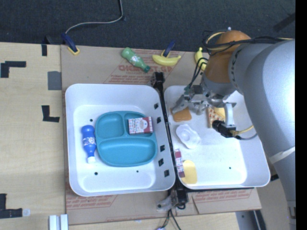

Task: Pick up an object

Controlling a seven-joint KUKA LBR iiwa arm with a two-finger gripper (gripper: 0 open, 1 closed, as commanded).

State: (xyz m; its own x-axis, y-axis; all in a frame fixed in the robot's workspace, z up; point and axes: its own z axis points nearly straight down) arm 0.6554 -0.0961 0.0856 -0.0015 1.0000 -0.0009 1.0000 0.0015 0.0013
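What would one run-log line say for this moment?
arm: over right bin | gripper: above tan bread-like item | grasp: not visible | left bin: teal tray, blue bottle

The bench (29, 143) was light wood with black tape marks. Brown cardboard (96, 73) lay on it. Behind it was a dark carpet floor (168, 8).

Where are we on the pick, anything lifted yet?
Done: the grey arm's claw is down in the right white bin, at the flat orange-brown piece. In hand: nothing I can confirm; the grasp is unclear from this angle. Left: closing on an item and lifting it. The clear white plastic cup and the yellow piece lie untouched.
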